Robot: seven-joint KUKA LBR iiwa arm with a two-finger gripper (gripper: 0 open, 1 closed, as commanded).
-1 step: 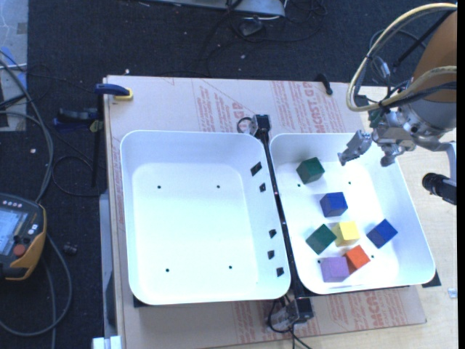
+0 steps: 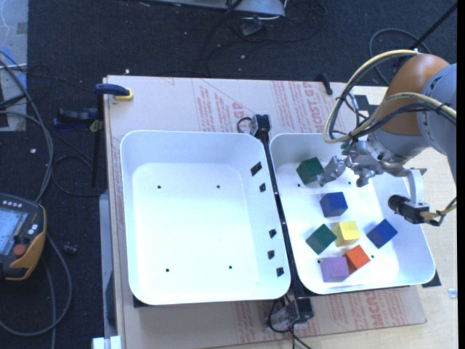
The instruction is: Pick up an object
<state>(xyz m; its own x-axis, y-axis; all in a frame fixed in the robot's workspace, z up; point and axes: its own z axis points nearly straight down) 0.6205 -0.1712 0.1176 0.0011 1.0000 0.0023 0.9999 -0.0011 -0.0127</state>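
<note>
The right bin [image 2: 415, 262] holds several small cubes. A dark green cube [image 2: 310, 171] sits at the back left, with a blue cube [image 2: 333, 203] in front of it. Nearer the front lie another green cube [image 2: 320, 238], a yellow cube [image 2: 348, 232], a second blue cube [image 2: 382, 233], an orange cube [image 2: 357, 257] and a purple cube [image 2: 335, 268]. My gripper [image 2: 347, 174] hangs over the back of this bin, just right of the dark green cube and above the blue one. Its fingers look open, with nothing between them.
The left bin [image 2: 192, 217] stands beside the right one, sharing a dark divider with clips [image 2: 272, 195]. Cables and the arm's hoses [image 2: 363, 78] run over the back right. A handheld pendant [image 2: 18, 235] lies at the far left, off the bench.
</note>
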